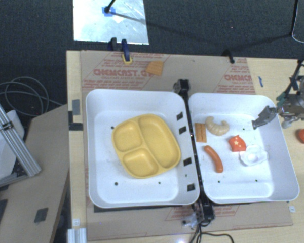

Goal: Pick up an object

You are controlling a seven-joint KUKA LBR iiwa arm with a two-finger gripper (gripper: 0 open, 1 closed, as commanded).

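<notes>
Counter (76,75) carries two white bins side by side: left bin (99,186) has a yellow divided plate (144,145). The right bin (273,189) has a sausage (213,158), a pale croissant-like piece (217,126), a red-orange toy (237,144), a white piece (252,156) just beside it, and an orange stick (200,132) by the left wall. Claw (263,117) hangs over the right bin's upper right, nothing visibly in it; whether its grip is wide or narrow cannot be told.

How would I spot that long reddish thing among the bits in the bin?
Look at the right bin of the two white ones, on its left half near the divider. Below the pale croissant lies the sausage, slanting down to the right. It is the one long, thin, red-orange piece; the red tomato beside it is short and chunky.
</notes>
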